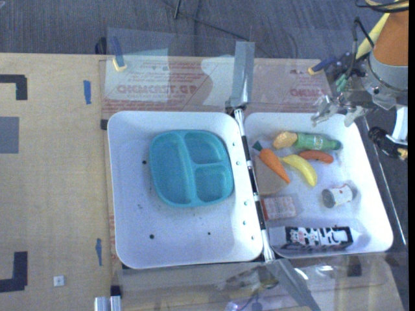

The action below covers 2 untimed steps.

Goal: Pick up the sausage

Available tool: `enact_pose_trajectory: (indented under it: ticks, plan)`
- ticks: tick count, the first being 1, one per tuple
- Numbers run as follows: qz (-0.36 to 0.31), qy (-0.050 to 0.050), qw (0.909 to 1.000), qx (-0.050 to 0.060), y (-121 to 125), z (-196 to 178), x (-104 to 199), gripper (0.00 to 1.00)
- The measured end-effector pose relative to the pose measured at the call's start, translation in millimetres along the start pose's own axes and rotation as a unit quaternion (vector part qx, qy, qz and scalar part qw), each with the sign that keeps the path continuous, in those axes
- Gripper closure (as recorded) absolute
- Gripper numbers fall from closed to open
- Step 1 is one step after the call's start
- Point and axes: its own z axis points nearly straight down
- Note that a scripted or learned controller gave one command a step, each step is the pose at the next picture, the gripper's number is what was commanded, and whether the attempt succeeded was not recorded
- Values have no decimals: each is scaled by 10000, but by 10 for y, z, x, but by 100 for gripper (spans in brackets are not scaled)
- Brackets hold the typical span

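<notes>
The sausage point(316, 155) is a short red-orange link lying in the right bin point(379, 206), between a green bottle behind it and a banana in front. My gripper point(338, 113) hangs over the far edge of that bin, up and to the right of the sausage and apart from it. Its fingers point(322, 113) stand open with nothing between them.
Around the sausage lie a green bottle point(318, 141), a yellow piece point(284, 139), a carrot point(275, 164) and a banana point(301, 169). Nearer the front are a small can point(337, 195), a pinkish packet point(279, 207) and a black-and-white box point(319, 236). A teal divided plate point(192, 168) sits in the left bin point(130, 225).
</notes>
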Motion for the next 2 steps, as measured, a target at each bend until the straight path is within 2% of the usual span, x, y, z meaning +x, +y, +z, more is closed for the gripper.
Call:
enact_pose_trajectory:
  ticks: [1, 2]
  plan:
    - [140, 0, 9999, 0, -618, 877, 146, 0]
    - [-102, -4, 9999, -12, -646, 1404, -11, 0]
